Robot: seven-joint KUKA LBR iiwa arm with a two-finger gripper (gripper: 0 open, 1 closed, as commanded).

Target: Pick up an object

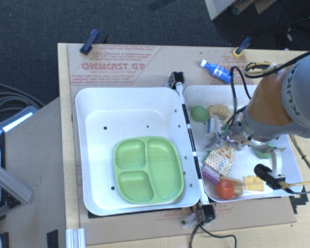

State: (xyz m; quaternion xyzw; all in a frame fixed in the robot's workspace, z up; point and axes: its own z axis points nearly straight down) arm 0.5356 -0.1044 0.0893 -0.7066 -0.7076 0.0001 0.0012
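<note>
Checkered packet just below hand (right bin).

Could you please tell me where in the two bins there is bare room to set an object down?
The left bin offers bare floor behind the green divided tray, up to its back wall, and a strip along its left wall. The right bin is crowded: green ball, checkered packet, red tomato and yellow block lie close together, with the gripper among them.

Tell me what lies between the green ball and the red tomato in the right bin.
In the camera view, a checkered cracker-patterned item lies between the green ball and the red tomato.
</note>
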